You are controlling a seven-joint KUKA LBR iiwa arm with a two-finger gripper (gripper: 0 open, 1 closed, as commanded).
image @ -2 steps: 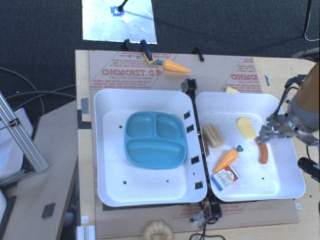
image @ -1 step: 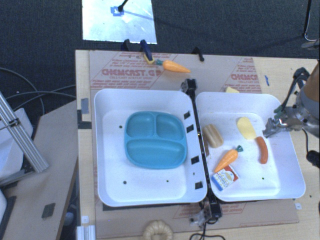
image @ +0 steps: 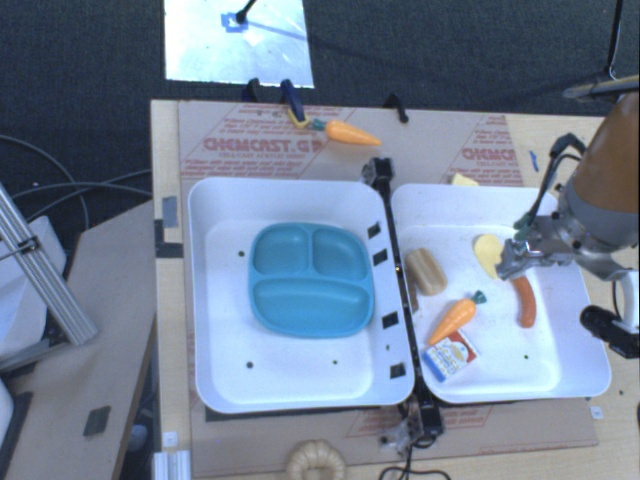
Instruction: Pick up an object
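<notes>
At right of frame, the gripper [image: 522,258] hovers in the right bin [image: 570,373], just above a red sausage [image: 526,302] and beside a yellow piece [image: 487,254]; how wide its pincer stands I cannot tell. A carrot [image: 455,318] lies lower left.

Bench [image: 450,133], two white bins [image: 215,268] side by side, toy carrot [image: 345,132]

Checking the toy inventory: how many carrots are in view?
2. One carrot lies in the right bin beside the small packet; another carrot lies on the board behind both bins.
</notes>
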